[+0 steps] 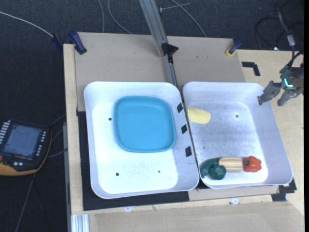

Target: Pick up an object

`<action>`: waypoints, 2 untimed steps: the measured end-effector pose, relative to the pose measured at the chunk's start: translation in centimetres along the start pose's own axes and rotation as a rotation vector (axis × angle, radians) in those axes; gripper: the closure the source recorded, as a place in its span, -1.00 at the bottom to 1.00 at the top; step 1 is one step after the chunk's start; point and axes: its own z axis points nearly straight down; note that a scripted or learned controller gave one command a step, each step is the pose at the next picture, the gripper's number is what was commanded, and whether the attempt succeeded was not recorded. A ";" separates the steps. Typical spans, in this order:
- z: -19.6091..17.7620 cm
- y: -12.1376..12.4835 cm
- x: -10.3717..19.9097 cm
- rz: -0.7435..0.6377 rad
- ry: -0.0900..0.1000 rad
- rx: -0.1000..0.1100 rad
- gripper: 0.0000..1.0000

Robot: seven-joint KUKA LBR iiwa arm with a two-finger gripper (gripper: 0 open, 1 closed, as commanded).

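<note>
My gripper (272,99) hovers over the upper right rim of the right bin (270,111), fingers spread open with nothing between them. In that bin a pale yellow piece (198,115) lies near the upper left corner. Along the bin's front edge lie a dark green item (213,170), a tan cylinder (231,164) and a red item (251,164), touching one another in a row. All of these lie well away from the gripper.
The left bin (99,144) holds a blue square plate (145,123). A metal pole (153,13) slants down to the gap between the bins. Blue and yellow clamps sit at the bench's back corners. A handheld controller (21,146) lies on the floor at left.
</note>
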 end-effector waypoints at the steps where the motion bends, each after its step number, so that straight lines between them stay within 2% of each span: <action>1: 0.0 0.0 0.0 0.000 0.000 0.000 -1.00; 2: 5.9 0.1 -0.7 0.000 0.001 0.005 -1.00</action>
